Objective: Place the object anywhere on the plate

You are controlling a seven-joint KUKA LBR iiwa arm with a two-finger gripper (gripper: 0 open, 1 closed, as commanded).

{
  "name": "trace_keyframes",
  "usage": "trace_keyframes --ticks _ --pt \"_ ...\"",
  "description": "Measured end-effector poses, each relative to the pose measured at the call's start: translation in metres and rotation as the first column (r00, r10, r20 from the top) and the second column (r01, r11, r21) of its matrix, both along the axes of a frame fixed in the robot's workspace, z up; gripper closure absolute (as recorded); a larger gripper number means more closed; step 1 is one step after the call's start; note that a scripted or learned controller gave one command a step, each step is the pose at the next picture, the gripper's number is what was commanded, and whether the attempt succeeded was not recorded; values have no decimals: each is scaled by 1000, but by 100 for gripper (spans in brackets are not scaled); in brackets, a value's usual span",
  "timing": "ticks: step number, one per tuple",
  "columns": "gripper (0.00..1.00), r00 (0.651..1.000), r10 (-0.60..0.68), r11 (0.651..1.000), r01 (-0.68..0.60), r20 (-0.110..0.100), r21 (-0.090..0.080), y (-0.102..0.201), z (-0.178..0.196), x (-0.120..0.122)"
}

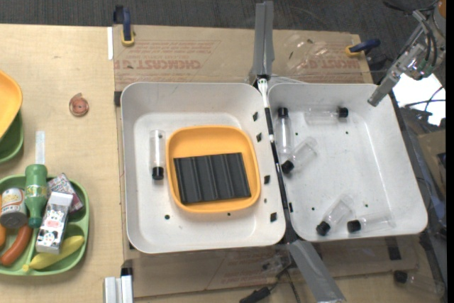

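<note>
The dark grey ribbed block [212,177] lies flat on the yellow plate [213,145], covering most of the plate's lower half. The plate sits in the middle of the left white bin [138,223]. Beside the plate, on its left, a clear tube with a black cap [156,154] lies lengthwise on the bin floor, apart from the plate's rim.

The right white bin [397,174] holds several more clear black-capped tubes: two along its left wall [284,140], one near the top edge [325,113], and a few near the bottom edge [347,218].

The gripper [376,97] hangs at the right bin's upper right corner, above the rim, with nothing visibly in it; whether its fingers are apart or together cannot be told.
</note>
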State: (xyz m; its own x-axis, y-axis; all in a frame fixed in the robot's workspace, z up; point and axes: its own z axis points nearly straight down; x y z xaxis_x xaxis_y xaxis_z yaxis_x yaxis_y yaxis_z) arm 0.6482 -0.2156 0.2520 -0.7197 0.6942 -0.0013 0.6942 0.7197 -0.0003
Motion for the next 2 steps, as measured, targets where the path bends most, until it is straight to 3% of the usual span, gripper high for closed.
trace_keyframes --ticks 1,2 --pt "0 992 126 992 -126 2 0 -6 -14 7" --pt "0 994 110 994 -110 5 -1 -7 21 0"
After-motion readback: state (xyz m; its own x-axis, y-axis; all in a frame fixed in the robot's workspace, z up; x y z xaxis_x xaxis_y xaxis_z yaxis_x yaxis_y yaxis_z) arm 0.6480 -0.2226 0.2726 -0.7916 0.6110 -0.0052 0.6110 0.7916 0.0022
